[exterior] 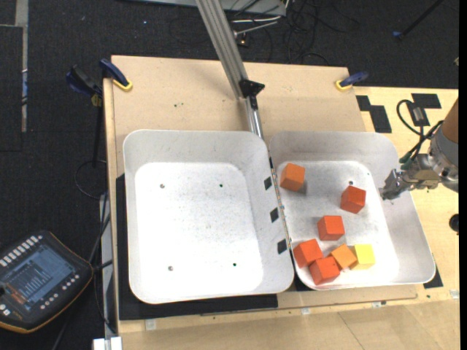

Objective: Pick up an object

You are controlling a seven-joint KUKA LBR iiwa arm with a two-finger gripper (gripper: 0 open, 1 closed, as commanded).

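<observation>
The right bin [405, 217] holds several blocks. An orange block [292, 176] lies at the upper left, a red one [353, 198] at the upper right, and another red one [331, 227] in the middle. A cluster at the bin's front has red blocks [307, 251] [325, 270], an orange block [344, 256] and a yellow block [363, 254]. My gripper [391, 188] hovers over the bin's right rim, just right of the upper red block. Nothing shows between its fingers.
The left bin [146, 152] lies beside the right one. A metal pole [222, 39] slants down from the top to the gap between the bins. A teach pendant [36, 279] sits at the lower left, and clamps [117, 75] [352, 80] hold the board's far corners.
</observation>
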